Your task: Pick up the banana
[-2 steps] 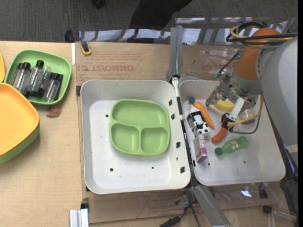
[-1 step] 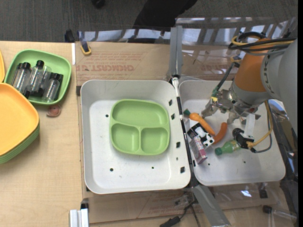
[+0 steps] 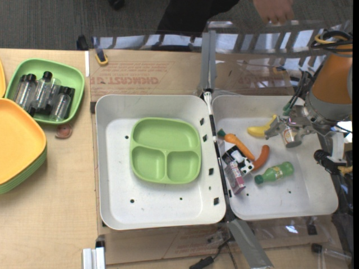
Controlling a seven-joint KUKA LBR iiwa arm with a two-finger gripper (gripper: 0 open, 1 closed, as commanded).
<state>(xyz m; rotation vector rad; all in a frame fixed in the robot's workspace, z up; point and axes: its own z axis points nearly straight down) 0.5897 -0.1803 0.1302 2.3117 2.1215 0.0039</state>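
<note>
I see banana lying unlifted in right bin | end effector beside it, grip unreadable | pickup pending

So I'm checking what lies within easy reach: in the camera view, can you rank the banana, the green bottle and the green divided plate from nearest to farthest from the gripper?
Measured from the gripper:
1. Banana, just to its left in the right bin.
2. Green bottle, lower in the same bin.
3. Green divided plate, over in the left bin.
</note>
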